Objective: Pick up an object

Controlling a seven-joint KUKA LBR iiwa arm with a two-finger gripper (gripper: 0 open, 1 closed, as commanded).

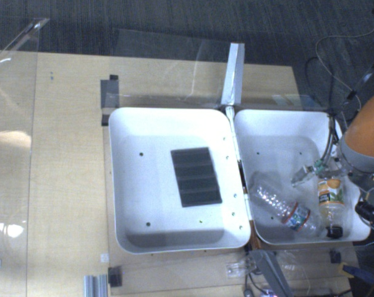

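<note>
You're at the approach stage of the pick, by my read; nothing is lifted yet. The arm [367, 138] comes in at the right edge of the frame, orange band showing, wrist hanging over the right part of the right bin [279, 119]. The gripper [315, 169] looks to sit near the middle right of that bin, just below the wrist, but it's small and tangled with cables and glare. I cannot tell whether it's clenched or released, and no object is visibly held.

Candidates are all in the right bin. A clear plastic bottle [279, 204] lies on its side along the lower middle, red-and-blue label toward the lower right. A small bottle with an orange-yellow label [330, 195] lies just right of it, near the bin's right wall, with a dark cap [332, 232] below it at the lower right corner. A crumpled bit of clear plastic [301, 177] sits just beside the gripper on its left.

The left bin [122, 166] carries a dark ribbed rectangular block [196, 176] at its centre, well apart from the arm.

Next move, as I judge it: settle on one target, likely the small labelled bottle closest to the tool, centre over it, descend. Watch the clear bottle: round, slick, likely to roll. The items crowd together, so a sloppy descent may nudge neighbours.
</note>
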